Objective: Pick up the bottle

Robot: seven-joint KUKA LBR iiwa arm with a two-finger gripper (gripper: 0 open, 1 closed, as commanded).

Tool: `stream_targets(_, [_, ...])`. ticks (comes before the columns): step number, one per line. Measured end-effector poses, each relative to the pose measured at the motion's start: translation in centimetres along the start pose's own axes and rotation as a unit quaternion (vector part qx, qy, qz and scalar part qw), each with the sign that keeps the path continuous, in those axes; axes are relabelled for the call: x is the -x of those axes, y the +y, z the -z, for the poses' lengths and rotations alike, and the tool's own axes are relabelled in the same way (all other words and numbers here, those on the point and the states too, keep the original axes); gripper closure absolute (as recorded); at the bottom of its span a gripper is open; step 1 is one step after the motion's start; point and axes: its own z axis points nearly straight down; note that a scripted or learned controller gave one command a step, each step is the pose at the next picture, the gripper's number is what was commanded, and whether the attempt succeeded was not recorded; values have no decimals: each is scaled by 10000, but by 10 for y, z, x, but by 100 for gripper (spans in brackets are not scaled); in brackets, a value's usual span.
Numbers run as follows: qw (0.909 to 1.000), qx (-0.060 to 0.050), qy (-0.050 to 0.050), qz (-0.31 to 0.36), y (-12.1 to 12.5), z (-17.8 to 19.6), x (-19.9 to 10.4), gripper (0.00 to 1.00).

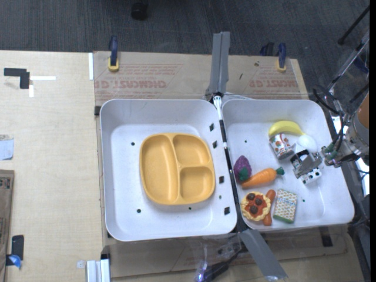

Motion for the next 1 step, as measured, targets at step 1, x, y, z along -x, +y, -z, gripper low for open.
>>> stream_targets(1, [9997, 4, -10, -236, -17, 100, 60, 0])
